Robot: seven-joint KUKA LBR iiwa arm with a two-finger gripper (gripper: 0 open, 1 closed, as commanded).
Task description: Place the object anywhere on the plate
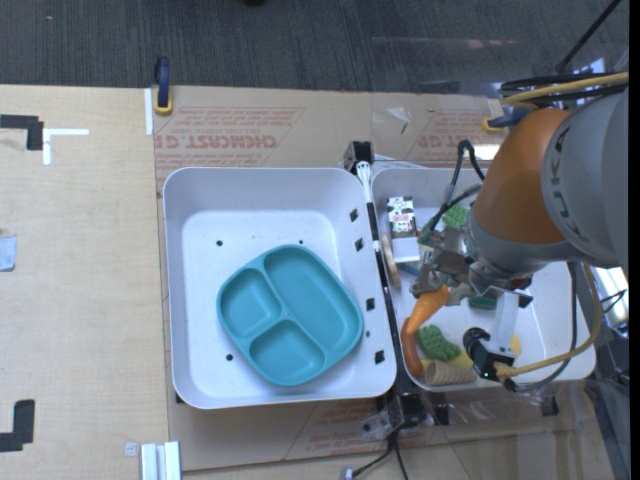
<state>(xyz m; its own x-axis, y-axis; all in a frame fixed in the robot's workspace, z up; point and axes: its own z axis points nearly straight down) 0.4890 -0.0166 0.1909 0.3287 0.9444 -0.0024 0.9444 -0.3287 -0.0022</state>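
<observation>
carrot (412, 328) right bin | long axis runs near-far, curved | plate (290, 314) left bin

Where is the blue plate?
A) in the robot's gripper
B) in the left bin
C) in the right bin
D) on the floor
B: the plate lies flat in the left bin, while the arm is over the right bin with the small toys.
</observation>
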